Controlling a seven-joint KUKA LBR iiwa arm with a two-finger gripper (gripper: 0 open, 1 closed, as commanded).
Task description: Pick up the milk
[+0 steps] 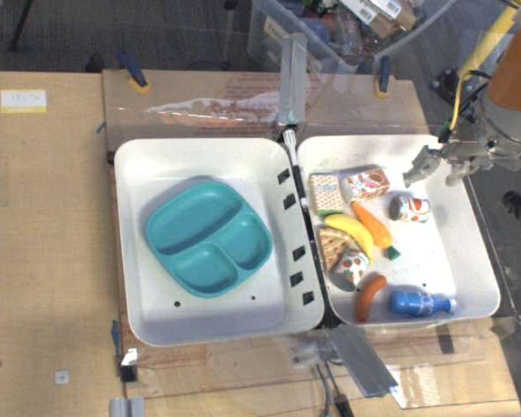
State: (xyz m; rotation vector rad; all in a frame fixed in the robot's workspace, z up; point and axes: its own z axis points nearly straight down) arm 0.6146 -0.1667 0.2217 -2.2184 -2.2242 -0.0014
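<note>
The milk looks to be the small white carton with reddish print (pixel 366 183), lying near the back of the right bin (pixel 473 241). My gripper (pixel 437 167) hovers over the bin's back right part, to the right of the carton and just above a small can (pixel 409 208). Its two fingers (pixel 419 164) stand apart with nothing between them. An orange band on the arm shows at the right edge.
The right bin also holds a wafer packet (pixel 325 192), a carrot (pixel 371 222), a banana (pixel 351 231), a white and red item (pixel 352 268), a sausage (pixel 370 294) and a blue bottle (pixel 421 302). A teal divided plate (pixel 208 236) lies in the left bin.
</note>
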